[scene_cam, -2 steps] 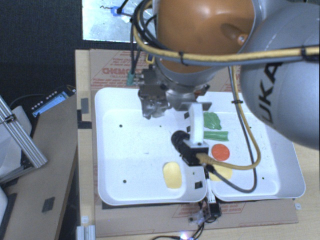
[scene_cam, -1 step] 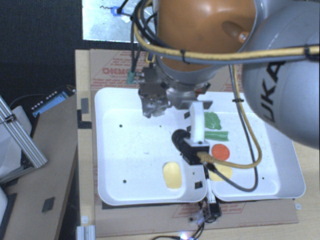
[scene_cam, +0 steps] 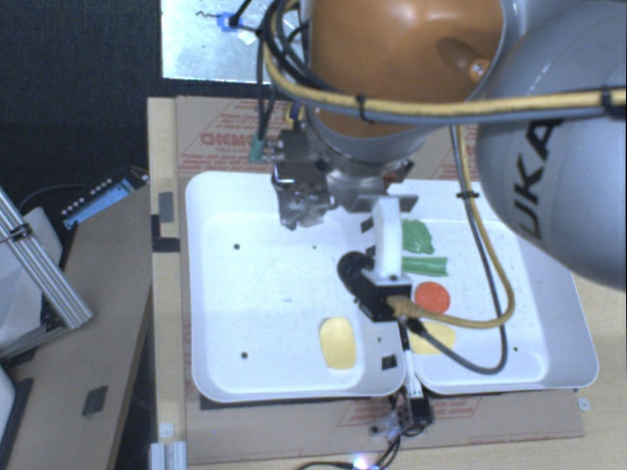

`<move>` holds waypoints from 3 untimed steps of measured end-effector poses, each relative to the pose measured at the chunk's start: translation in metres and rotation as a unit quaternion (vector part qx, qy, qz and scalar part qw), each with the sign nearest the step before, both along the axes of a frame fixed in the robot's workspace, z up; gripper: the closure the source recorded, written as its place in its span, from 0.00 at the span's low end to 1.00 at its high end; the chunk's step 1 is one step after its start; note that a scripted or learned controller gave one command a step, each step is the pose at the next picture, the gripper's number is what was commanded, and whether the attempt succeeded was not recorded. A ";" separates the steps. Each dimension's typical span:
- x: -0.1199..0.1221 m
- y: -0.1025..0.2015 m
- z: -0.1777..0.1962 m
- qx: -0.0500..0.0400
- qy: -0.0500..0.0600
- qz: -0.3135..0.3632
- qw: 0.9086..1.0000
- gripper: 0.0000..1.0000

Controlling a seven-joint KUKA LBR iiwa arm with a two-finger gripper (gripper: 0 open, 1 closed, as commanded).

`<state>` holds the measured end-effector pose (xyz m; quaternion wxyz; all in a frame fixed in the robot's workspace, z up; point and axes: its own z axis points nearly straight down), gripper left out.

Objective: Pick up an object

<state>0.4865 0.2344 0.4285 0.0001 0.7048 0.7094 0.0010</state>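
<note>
A pale yellow soft object lies near the front right corner of the left bin. In the right bin are a green object, a red-orange round object and a yellow object, the last partly hidden by a cable. My gripper hangs over the back of the left bin, well behind the pale yellow object. It looks metallic and blurred, and nothing shows beneath it.
The grey and orange arm fills the top right and hides the back of the right bin. A white and black attachment with yellow and black cables sits over the divider between the bins. Cardboard lies under both bins.
</note>
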 end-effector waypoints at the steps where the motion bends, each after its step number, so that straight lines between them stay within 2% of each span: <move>1: 0.000 0.000 0.106 0.003 -0.005 0.000 1.000 1.00; 2: 0.024 -0.001 -0.035 -0.003 0.006 -0.003 1.000 1.00; 3: -0.001 0.000 0.094 0.004 -0.006 0.000 1.000 1.00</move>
